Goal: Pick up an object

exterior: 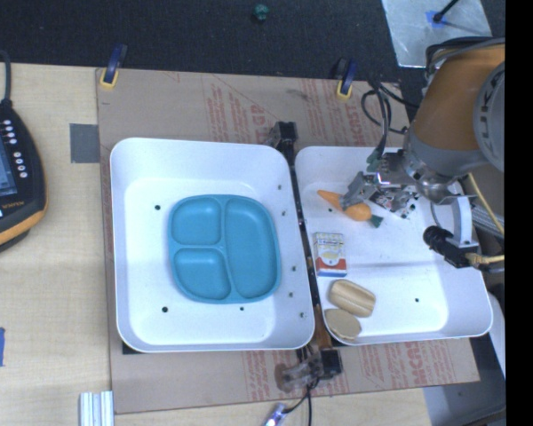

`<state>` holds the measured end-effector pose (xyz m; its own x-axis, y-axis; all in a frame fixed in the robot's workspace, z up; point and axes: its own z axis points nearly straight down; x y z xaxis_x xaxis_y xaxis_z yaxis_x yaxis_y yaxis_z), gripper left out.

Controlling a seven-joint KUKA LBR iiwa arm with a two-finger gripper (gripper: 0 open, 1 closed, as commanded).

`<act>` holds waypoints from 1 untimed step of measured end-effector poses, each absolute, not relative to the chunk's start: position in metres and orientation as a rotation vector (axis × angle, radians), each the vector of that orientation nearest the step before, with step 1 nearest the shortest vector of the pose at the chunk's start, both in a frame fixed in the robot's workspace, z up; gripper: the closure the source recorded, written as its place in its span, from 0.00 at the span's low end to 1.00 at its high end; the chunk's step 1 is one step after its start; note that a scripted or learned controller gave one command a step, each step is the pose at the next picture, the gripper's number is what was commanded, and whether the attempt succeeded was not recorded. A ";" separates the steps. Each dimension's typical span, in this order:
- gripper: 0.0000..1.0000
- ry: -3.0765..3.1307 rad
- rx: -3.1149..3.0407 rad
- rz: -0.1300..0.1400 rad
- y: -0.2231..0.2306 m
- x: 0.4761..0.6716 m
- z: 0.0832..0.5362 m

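The toy carrot [345,204] looks light, hard and a bit slippery, so I would pinch it across its fat middle. It is small and orange, with 1 pointy end. It lies in the right bin [426,313], near the back. My pincer [378,193] is right at its fat end, touching or almost.

Two white bins [124,238], one blue plate [224,247], one carrot [346,205], one carton [330,253], two bread pieces [351,297].
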<state>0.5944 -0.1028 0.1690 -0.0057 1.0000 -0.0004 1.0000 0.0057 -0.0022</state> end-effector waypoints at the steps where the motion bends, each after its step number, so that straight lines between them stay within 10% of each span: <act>1: 0.00 -2.228 -2.212 0.009 -0.100 0.630 0.091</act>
